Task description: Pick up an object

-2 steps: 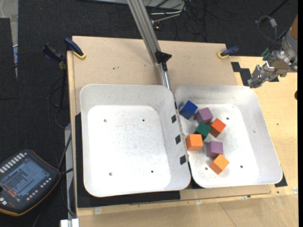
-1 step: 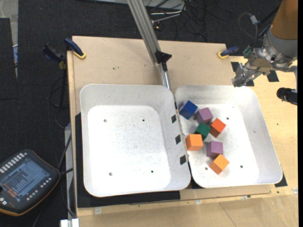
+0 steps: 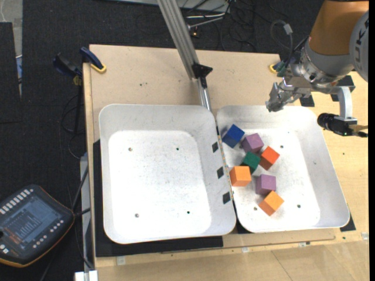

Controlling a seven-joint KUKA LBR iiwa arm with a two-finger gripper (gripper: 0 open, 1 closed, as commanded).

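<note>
Camera view shows the grey arm's hand hovering over the 12 o'clock rim of the right shallow white bin; whether it is released or clenched I cannot tell. Small wooden cubes cluster toward that bin's 9 o'clock side: blue cube, two purple, one green, three orange.

You're looking down on a pale wooden bench set on dark floor. Cables trail across the floor at top, nr a metal rail running diagonally. A handheld control pendant lies bottom left. Blue clamp grips bench's left corner.
</note>
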